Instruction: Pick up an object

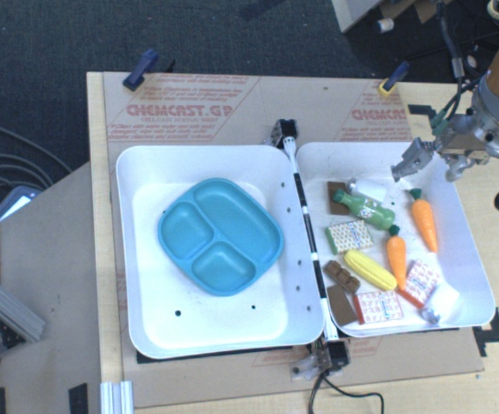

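Carrot (424, 222) just below open gripper (430, 164), apart, in right bin (473, 257).

Blue tray (221, 247) in left bin (137, 231)

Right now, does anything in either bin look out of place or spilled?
Nothing looks spilled or damaged. The blue divided plate lies flat in the left bin. The green bottle lies on its side among the toy food in the right bin, below the open tool.
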`<control>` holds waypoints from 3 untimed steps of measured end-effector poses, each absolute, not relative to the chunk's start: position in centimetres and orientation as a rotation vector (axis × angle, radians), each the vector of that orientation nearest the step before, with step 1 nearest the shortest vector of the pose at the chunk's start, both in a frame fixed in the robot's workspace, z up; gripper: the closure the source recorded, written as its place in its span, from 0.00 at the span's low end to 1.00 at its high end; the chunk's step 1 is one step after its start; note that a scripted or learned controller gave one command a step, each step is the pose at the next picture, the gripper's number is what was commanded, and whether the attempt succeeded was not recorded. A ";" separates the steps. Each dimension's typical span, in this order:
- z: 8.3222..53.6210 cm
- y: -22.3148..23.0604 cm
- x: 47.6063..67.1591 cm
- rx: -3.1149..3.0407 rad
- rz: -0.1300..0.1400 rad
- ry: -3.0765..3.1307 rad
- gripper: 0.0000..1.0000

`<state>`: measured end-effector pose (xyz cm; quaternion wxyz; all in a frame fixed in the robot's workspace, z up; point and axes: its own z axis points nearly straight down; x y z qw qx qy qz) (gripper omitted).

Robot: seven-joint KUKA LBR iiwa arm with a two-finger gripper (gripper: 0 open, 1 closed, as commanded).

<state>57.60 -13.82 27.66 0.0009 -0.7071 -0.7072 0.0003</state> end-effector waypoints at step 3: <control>8.4 -9.1 61.9 -2.219 0.003 -2.219 0.00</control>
